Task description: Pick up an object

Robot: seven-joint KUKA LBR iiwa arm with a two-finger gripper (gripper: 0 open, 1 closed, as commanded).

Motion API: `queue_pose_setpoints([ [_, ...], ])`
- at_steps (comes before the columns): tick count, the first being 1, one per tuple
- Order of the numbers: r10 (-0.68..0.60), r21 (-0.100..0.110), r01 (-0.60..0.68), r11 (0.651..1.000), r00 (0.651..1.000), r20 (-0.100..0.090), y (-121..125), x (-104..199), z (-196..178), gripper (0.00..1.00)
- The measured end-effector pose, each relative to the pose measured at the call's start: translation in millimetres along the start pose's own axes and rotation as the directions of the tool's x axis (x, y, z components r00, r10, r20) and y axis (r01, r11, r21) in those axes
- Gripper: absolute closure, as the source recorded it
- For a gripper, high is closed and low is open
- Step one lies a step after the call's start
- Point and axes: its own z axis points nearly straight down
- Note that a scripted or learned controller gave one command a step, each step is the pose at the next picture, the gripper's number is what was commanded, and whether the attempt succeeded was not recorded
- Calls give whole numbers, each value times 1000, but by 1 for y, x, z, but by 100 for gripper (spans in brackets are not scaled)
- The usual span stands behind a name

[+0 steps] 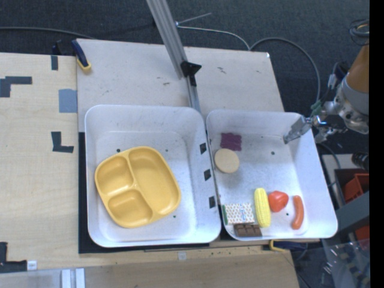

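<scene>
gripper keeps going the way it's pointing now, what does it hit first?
The gripper points left and down over the right bin's far right corner. Likely first contact is bare bin floor; further along that line, the purple block. Depth is unclear.

A: Bins and trays?
B: Two shallow white bins [146,116]; one yellow three-compartment plastic tray [137,186].
A: Right-bin contents?
B: Seven toy foods, one of each kind.

Grey metal pincer [298,131] with thin silver fingers, blocky grey wrist [348,108] just behind it, orange band [362,71] above that, dark cables [333,80] looping beside the wrist, small dark fittings near the pincer base
</scene>
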Motion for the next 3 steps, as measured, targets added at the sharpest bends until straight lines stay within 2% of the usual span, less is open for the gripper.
queue_pose_setpoints([
  [1,-1,-1,1,1000,1000,2,25,74,163,0],
  [2,-7,-10,7,1000,1000,-2,67,157,55,0],
  [3,-8,-1,8,1000,1000,-4,59,253,33,0],
])
